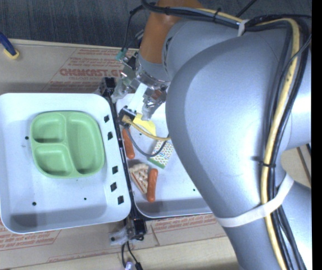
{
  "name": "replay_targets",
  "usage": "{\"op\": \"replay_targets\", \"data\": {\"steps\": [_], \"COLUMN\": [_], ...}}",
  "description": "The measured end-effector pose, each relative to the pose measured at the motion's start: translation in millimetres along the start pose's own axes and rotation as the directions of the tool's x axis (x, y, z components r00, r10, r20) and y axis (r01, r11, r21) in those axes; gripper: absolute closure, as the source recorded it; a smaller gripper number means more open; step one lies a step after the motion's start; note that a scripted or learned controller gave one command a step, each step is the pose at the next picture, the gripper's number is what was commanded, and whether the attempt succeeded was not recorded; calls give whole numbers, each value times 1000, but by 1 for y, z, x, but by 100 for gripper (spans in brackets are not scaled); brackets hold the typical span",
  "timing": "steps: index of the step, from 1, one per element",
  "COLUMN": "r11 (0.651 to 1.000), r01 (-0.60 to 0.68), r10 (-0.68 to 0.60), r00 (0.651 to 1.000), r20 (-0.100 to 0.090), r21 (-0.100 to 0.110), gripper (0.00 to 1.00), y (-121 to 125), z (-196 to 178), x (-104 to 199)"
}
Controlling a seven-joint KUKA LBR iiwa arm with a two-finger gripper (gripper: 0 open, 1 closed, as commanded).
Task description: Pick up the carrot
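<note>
You're at the approach step: the gripper [141, 91] hangs over the right bin's [175, 207] far end — fingers look spread, holding nothing. The carrot [128, 143] lies just below it, against the left wall. Next — descend, straddle it along its length, close.

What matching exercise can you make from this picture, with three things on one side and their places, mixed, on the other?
Things:
1. green plate
2. carrot
3. blue clip

Places:
A. on the bench, at the far left corner
B. in the left bin
C. in the right bin, beside the divider

Pairs: 1-B, 2-C, 3-A
</note>
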State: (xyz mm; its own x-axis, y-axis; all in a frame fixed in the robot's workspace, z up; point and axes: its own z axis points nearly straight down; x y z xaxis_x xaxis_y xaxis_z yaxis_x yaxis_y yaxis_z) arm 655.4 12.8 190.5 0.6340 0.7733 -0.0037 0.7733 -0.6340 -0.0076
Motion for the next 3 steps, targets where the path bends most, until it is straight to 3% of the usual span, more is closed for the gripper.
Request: {"op": "replay_targets", "data": {"steps": [1,2,3], "r11": [999,967,985], "r01": [-53,-254,-170], "r10": [53,254,169], "r00": [999,967,985], "r20": [-1,-2,-14], "r21": [-1,-2,-7], "gripper": [0,0,0], "y": [-66,-76,-139], "z": [0,0,86], "x": [-27,31,24]}}
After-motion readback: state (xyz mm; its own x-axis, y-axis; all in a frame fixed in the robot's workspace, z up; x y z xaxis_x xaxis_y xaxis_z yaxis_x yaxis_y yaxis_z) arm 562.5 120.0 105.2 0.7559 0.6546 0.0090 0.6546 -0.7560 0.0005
